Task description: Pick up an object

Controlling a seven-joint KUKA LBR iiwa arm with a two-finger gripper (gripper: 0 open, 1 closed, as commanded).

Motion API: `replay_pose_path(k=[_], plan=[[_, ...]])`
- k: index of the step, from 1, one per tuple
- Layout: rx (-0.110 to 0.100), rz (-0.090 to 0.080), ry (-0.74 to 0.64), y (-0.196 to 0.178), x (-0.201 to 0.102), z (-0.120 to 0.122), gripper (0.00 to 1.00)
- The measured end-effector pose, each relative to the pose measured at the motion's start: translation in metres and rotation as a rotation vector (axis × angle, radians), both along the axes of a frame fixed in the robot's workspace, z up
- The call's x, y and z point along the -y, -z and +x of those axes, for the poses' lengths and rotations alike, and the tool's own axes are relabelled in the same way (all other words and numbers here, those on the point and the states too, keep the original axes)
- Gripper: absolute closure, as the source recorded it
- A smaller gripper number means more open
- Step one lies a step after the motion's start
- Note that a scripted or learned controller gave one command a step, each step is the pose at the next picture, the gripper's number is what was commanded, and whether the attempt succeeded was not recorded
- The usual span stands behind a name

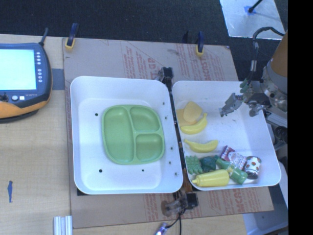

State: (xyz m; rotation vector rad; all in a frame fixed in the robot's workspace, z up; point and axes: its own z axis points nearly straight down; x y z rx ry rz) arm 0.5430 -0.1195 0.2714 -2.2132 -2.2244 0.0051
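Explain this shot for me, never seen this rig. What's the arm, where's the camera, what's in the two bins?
One fixed camera looks down at a slant on a bench with two shallow white bins. The grey KUKA arm reaches in from the right; its two-finger gripper hangs over the upper part of the right bin, fingers apart, with nothing between them.

The left bin holds a green divided plate. The right bin holds toy food: two bananas, a pale yellow piece by the upper one, a corn cob, some green vegetables, and a small red-and-white packet. Its job is to pick up one object. The screen at left is a handheld control pendant.
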Motion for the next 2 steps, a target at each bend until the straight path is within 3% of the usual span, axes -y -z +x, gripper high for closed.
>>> replay_pose_path(k=[1, 2], plan=[[-0.003, 0.0, 0.0, 0.125, 0.003, -0.031, 0.0], [0.0, -0.001, -0.001, 0.178, -0.004, 0.042, 0.0]])
